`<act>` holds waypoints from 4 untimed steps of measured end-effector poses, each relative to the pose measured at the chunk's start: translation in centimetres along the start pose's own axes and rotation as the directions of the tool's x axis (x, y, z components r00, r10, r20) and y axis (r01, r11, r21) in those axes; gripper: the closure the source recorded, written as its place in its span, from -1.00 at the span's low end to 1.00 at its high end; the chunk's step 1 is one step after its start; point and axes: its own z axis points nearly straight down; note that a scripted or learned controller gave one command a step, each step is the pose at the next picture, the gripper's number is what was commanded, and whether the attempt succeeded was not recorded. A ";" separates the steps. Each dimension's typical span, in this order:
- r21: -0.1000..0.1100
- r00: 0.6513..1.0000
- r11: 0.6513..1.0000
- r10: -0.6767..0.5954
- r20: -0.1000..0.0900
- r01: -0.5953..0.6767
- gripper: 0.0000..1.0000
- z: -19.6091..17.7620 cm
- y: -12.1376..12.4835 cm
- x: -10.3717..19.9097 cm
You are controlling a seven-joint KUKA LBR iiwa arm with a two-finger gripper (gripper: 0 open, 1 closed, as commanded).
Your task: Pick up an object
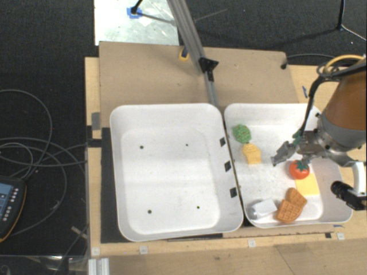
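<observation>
Reach is short here, since our gripper (285,154) hangs in the right bin (269,114) just left of the toy tomato (299,169), which touches a yellow block (308,184), and we cannot tell how it is set.

The floor (46,44) is showing as dark carpet around a tan surface (241,76), which is carrying a darker brown board across its far half. Black cables (28,148) are looping over the carpet at left, and a handheld pendant (8,202) is lying at the left edge. A pale sheet (117,16) is lying on the floor beyond the surface, with blue tape (135,12) on it. A grey pole (189,30) is slanting down across the sheet toward the surface. Lighting is appearing even, without hard shadows.
</observation>
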 end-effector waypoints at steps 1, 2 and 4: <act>0.000 1.000 1.000 0.002 0.001 -0.002 -1.00 4.9 0.4 -0.9; 0.000 1.000 1.000 0.001 0.000 -0.001 -1.00 10.0 0.9 0.0; -0.010 1.000 1.000 -0.004 0.003 0.004 1.00 4.1 0.8 0.4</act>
